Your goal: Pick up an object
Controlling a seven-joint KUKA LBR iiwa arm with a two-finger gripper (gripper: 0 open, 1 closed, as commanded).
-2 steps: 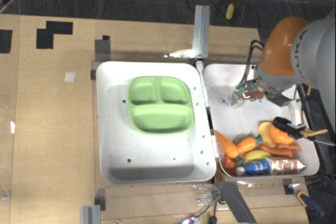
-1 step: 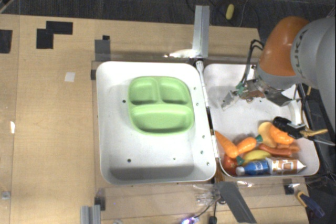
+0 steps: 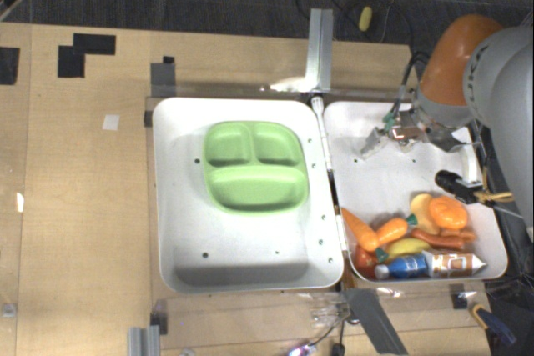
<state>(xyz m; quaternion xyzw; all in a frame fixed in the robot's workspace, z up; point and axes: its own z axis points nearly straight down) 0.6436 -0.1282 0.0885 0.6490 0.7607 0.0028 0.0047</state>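
Toy foods lie heaped in the near right corner of the right bin point(image 3: 375, 179): an orange fruit point(image 3: 449, 213), a carrot point(image 3: 360, 231), a yellow piece point(image 3: 406, 247), a red piece point(image 3: 442, 239) and a blue-and-white bottle point(image 3: 409, 267). My gripper point(image 3: 372, 143) hangs low over the bare far part of that bin, pointing down and left. It is well apart from the heap. Nothing shows in its grasp.
A green divided plate point(image 3: 253, 164) rests in the left bin point(image 3: 179, 229). A metal post point(image 3: 319, 46) stands behind the wall between the two bins. The grey arm with its orange band point(image 3: 455, 54) comes in from the upper right.
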